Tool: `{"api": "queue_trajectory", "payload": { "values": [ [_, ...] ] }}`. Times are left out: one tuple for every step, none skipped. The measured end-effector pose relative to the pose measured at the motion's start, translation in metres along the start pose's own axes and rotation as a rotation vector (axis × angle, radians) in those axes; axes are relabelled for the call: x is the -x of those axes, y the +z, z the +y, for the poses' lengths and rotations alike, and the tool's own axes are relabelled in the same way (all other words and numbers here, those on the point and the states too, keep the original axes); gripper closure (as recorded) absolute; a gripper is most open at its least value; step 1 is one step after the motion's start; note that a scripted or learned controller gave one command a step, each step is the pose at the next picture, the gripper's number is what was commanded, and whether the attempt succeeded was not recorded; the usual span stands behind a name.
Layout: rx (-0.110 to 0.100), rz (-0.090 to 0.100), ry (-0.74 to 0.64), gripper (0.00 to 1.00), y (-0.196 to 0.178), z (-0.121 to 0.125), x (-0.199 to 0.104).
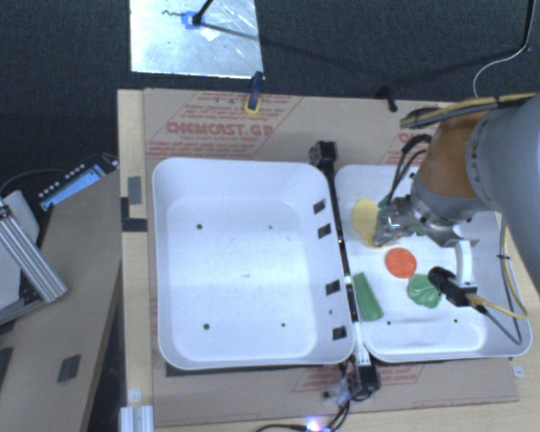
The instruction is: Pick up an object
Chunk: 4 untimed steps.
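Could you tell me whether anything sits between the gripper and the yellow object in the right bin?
Nothing visible does. The gripper is right at the yellow object; the orange disc and green pieces lie nearer the camera, off to the side.

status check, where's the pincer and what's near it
Pincer low in right bin, at yellow piece. Nothing seen between its fingers. Orange disc, green block, green lump lie close by.
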<state>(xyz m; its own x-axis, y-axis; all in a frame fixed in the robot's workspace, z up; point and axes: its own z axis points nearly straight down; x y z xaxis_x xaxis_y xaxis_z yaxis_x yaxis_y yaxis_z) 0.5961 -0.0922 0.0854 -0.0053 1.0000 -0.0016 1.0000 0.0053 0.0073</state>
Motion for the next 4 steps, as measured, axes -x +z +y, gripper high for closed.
{"api": "queue_trajectory", "payload": {
  "values": [
    [0.007, 0.006, -0.011, 1.00, -0.107, 0.030, -0.106],
    [0.008, 0.004, -0.005, 1.00, -0.213, 0.053, -0.145],
    [-0.004, 0.006, -0.005, 1.00, -0.258, -0.043, -0.189],
    [-0.002, 0.006, -0.006, 1.00, -0.299, -0.067, -0.240]
  ]
}}
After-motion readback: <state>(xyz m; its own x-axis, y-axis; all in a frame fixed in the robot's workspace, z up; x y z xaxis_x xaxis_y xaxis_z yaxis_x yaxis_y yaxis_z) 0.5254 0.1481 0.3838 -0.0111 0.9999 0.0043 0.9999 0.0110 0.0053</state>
